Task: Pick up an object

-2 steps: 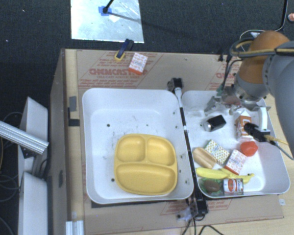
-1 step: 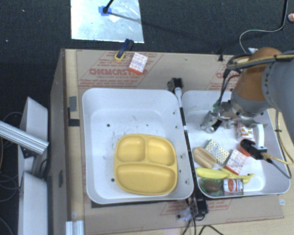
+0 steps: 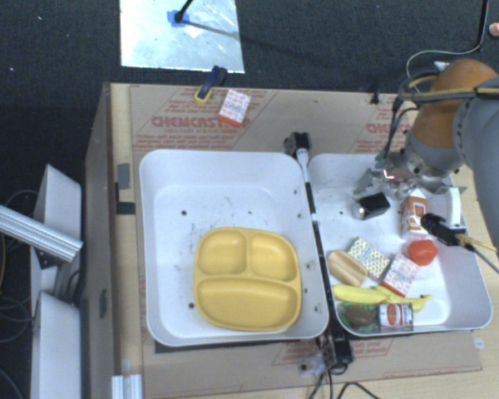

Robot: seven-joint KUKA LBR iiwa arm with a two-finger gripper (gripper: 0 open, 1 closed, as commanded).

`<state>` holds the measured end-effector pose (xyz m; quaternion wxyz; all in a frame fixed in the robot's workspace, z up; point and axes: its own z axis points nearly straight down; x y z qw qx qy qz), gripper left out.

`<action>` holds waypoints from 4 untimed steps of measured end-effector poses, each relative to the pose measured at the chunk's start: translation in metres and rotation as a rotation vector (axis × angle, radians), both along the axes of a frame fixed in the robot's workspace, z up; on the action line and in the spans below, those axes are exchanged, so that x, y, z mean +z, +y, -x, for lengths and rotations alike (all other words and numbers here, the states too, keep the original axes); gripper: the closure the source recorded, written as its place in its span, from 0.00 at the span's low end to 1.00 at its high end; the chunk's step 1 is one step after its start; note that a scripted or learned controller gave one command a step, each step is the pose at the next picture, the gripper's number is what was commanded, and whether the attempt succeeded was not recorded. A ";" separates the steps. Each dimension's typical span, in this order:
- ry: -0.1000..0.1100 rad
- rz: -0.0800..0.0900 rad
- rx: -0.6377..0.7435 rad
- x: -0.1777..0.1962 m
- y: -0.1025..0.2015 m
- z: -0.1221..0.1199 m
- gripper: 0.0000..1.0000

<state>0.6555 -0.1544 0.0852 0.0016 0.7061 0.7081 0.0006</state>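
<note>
Over the right bin (image 3: 482,306), the pincer (image 3: 381,181) hovers; I cannot tell its opening. A dark block (image 3: 372,205) lies just beneath (nearest target); closing off-centre could nudge it away.

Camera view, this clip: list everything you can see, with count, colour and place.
Bins: 2, white, side by side on the bench.
Divided plate: 1, yellow, left bin.
Banana: 1, yellow, right bin, near edge.
Hot dog: 1, tan, right bin, beside the banana.
Can: 1, red label, right bin's near edge.
Tomato: 1, red, right bin.
Carton: 1, orange and white, right bin.
Small box: 1, red and white, on the bench behind the left bin.
Arm: 1, grey with orange band, over the right bin.
Claw: 1, dark, low in the right bin.
</note>
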 end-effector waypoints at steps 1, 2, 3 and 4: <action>-0.003 0.001 0.003 0.011 0.000 -0.001 1.00; -0.003 0.001 0.004 0.011 0.000 -0.001 0.00; 0.002 -0.001 -0.001 -0.001 0.009 0.035 0.00; -0.002 0.001 -0.002 0.057 -0.040 0.012 0.00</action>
